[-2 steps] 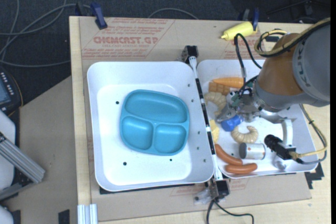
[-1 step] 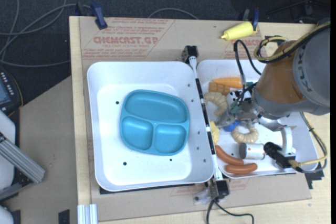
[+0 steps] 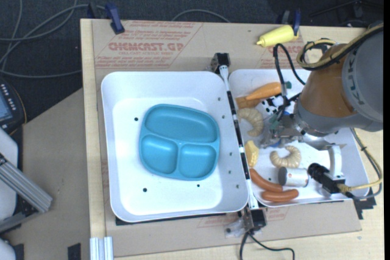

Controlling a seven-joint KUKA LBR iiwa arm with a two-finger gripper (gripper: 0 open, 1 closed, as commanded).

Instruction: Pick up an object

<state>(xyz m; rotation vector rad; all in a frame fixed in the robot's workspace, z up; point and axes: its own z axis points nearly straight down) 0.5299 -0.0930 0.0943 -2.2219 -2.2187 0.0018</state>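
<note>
End effector (image 3: 275,131) hangs low in right bin (image 3: 356,146) among toy food; grip state unclear.

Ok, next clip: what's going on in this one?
A grey arm with an orange band reaches in from the right and has its gripper down in the right bin, among small toy foods: a carrot, a croissant-like piece, a hot dog. Whether it has hold of anything cannot be told. The left bin holds a blue divided plate, untouched.
</note>
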